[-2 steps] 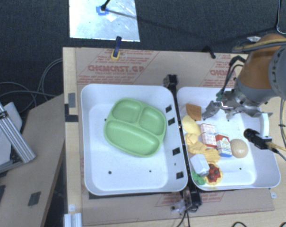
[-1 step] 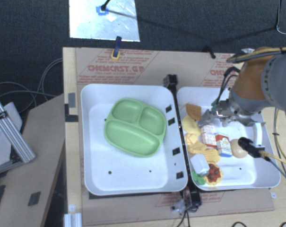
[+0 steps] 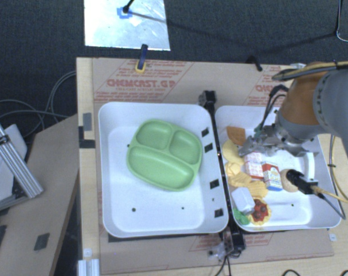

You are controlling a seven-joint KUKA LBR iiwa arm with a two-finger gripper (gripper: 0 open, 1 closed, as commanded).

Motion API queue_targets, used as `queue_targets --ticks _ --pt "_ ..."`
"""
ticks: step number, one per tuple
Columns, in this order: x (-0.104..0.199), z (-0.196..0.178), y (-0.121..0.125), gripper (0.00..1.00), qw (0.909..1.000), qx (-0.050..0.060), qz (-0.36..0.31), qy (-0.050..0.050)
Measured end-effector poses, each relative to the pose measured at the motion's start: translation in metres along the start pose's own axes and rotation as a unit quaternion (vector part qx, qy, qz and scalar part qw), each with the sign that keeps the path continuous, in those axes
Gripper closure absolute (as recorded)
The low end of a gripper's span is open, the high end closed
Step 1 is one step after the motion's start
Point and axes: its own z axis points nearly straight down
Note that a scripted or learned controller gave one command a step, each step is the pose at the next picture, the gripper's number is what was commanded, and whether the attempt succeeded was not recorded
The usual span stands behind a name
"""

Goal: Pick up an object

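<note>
Right bin point(image 3: 320, 214): a heap of small items, mostly overlapping and hard to name; the hand point(image 3: 260, 144) sits low over them, its fingertips lost in the clutter, so open or closed cannot be told. Red-and-white carton point(image 3: 256, 167), just below the hand, long axis roughly up-down in view; its print is unreadable. Left bin point(image 3: 113, 211): green divided plate point(image 3: 164, 154). Counter point(image 3: 179, 79) board reads "CHEMCAST GP".
</note>
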Motion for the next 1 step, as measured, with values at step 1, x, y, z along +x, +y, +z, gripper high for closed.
queue_targets --ticks 1 --pt "-0.0002 -0.0118 0.0012 1.00 1.0000 -0.002 0.000 0.000"
